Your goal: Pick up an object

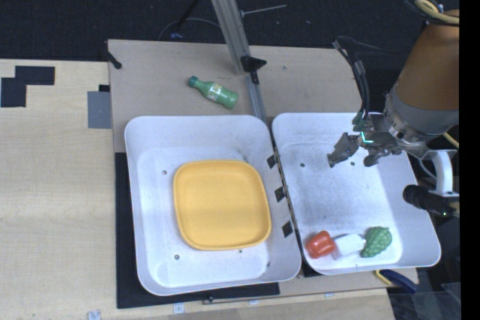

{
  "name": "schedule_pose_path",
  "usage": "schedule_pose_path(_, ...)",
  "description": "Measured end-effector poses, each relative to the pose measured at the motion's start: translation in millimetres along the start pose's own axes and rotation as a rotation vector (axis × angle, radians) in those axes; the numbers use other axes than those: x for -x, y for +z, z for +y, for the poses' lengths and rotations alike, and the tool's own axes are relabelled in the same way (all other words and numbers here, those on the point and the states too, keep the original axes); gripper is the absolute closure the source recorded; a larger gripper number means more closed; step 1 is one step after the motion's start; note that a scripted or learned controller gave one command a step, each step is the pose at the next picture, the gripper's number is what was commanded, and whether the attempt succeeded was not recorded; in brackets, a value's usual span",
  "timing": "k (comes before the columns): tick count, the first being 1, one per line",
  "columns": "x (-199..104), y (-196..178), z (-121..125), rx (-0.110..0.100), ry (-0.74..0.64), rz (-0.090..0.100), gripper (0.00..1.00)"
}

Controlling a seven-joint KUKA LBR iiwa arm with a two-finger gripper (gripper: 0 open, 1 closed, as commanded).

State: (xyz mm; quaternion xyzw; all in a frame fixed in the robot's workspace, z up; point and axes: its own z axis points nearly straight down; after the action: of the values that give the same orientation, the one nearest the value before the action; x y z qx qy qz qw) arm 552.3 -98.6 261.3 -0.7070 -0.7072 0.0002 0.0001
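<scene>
In the right bin [330, 191], three small things lie along the near edge: a red pepper-like piece [320, 243], a small white piece [348, 245] and a green broccoli-like piece [376, 241]. A yellow square plate [221, 203] lies in the left bin [150, 161]. My gripper [354, 153] hangs over the far right part of the right bin, well above and behind the three pieces. Its two dark fingers stand apart with nothing between them.
A green bottle [214, 91] lies on the bench behind the left bin. A slanted aluminium bar [231, 11] rises from the bench near the bins' divider. Black clips [279, 191] sit along the divider. The arm's grey and orange body [427, 79] fills the right side.
</scene>
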Motion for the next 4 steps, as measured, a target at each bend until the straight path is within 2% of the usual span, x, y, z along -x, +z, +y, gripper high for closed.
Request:
schedule_pose_path(1, 0, 0, 0, 0.0, 0.0, 0.0, 0.0)
schedule_pose_path(3, -6, 106, 14, -0.004, 0.0, 0.0, 0.0)
schedule_pose_path(4, -5, 167, 7, -0.005, 0.0, 0.001, 0.0)
